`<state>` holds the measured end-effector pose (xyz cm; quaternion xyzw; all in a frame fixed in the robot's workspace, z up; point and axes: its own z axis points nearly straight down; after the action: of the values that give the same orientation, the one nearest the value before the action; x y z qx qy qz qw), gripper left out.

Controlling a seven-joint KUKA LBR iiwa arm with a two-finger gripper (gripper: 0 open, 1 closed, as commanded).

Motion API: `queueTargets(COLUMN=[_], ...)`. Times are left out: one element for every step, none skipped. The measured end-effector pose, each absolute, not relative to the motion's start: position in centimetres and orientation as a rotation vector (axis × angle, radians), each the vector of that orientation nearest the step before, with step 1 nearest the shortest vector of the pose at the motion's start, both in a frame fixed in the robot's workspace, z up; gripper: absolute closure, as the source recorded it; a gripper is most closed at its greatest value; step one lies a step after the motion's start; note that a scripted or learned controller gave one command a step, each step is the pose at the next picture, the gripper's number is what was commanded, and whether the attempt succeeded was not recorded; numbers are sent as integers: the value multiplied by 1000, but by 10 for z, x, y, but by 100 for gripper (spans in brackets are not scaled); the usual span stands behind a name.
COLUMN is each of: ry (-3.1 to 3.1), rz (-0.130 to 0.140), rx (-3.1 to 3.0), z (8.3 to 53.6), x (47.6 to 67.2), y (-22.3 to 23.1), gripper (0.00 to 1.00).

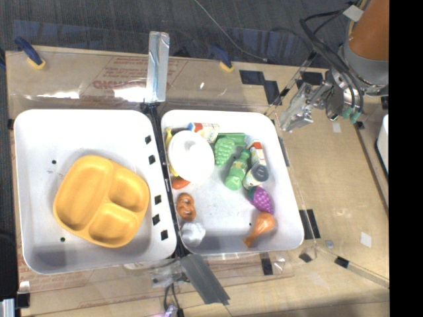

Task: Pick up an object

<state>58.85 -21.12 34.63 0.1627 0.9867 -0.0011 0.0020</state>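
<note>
- The left bin (26, 131) fills the left half of the frame and holds one thing: a yellow divided plate (101, 199) with three compartments, lying slightly tilted toward the lower left.
- The right bin (284, 226) sits at centre frame, touching the left one along a shared edge, and holds a crowd of small objects.
- In its upper left lies a white round lid or plate (191, 156), with a small printed carton (206, 131) just above it.
- Right of the white piece is a green toy block (229, 148), and below that a green bottle (236, 174) lying against a small bottle with a red cap (256, 157).
- A purple bunch of grapes (263, 200) sits lower right, with an orange toy drumstick (262, 227) just beneath it.
- Along the bin's left wall lie a brown pretzel-like toy (186, 207) and a silvery grey object (192, 232).
- The gripper (297, 117) hangs at upper right, outside the right bin's corner, above the bench; its fingers hold nothing, and I cannot tell whether they are spread or closed.
</note>
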Motion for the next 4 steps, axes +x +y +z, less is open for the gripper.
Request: queueTargets(ry=[3107, 3098, 3140, 3107], rz=[1, 1, 1, -2], rx=[499, 558, 127, 393], z=[266, 165, 123, 264], x=[513, 509, 497, 598], y=[-165, -130, -212, -164], gripper=[100, 100, 100, 100])
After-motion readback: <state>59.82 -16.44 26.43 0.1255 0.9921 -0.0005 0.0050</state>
